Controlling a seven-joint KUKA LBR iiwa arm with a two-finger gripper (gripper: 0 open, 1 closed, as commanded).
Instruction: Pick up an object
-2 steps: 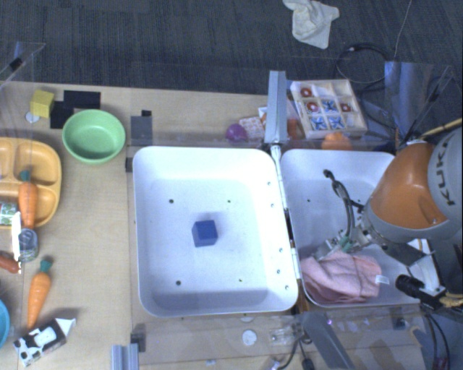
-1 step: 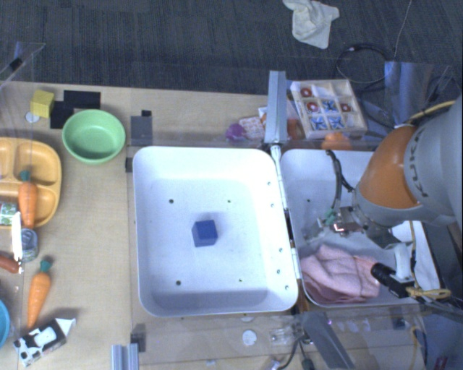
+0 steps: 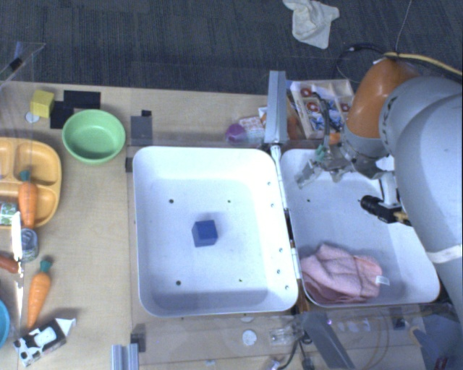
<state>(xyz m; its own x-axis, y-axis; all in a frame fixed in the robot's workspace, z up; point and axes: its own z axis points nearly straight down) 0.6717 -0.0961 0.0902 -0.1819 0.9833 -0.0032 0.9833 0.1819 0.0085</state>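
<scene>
The tabletop [image 3: 94, 238] spreads tan across the view, with dark carpet above it. The grey arm [image 3: 427, 166] bulks in from the right, its orange band [image 3: 372, 97] sitting above the wrist. Two shallow white bins lie side by side: the left bin [image 3: 210, 289] and the right bin [image 3: 405, 246], their inner walls touching along the middle.

In the right bin, a crumpled pink cloth [image 3: 340, 273] rests against the near wall, close to the corner by the divider. The pincer [image 3: 318, 168] hangs over the far left corner of this same bin, well apart from the cloth; its metal fingers [image 3: 306, 174] point toward the left and appear spread apart, with nothing between them.

In the left bin, a small blue cube [image 3: 205, 232] sits alone near the middle of the floor, well apart from the pincer.

On the tabletop left of the bins, a yellow divided tray [image 3: 43, 162] holds a toy carrot [image 3: 27, 204]. A green bowl [image 3: 93, 135] stands just beyond the tray, and a second carrot [image 3: 38, 289] lies nearer the front edge. A small black-and-white cow figure [image 3: 40, 340] lies near the front left corner. Behind the bins, printed packets [image 3: 318, 108] lean by an upright metal post [image 3: 275, 108], with a purple item [image 3: 236, 132] just beside it. A yellow block [image 3: 42, 102] sits at the far left. A white rag [image 3: 312, 20] lies on the carpet.
</scene>
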